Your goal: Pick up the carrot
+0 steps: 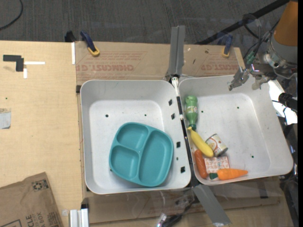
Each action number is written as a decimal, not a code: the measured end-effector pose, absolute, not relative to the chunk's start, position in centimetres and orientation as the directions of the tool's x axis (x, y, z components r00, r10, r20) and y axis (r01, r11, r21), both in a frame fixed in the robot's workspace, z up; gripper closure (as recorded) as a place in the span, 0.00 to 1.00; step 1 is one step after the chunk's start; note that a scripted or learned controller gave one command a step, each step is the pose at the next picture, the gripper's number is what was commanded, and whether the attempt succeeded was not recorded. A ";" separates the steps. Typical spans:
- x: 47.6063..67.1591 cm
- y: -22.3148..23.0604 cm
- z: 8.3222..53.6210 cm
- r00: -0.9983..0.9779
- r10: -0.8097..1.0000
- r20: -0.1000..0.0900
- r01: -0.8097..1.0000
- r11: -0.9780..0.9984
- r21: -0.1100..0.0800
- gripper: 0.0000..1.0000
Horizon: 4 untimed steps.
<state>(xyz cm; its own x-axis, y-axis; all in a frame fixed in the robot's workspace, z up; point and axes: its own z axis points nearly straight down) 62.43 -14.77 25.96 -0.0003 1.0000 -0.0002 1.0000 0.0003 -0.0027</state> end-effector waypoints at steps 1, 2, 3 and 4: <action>57.0 -15.7 13.8 0.236 0.972 -0.001 0.972 -0.236 -0.003 0.00; 55.8 -15.5 10.8 0.599 0.800 0.013 0.800 -0.599 0.037 0.00; 56.0 -15.5 12.1 0.599 0.800 0.017 0.799 -0.599 0.041 1.00; 51.0 -11.8 17.0 0.836 0.548 -0.003 0.548 -0.836 -0.002 1.00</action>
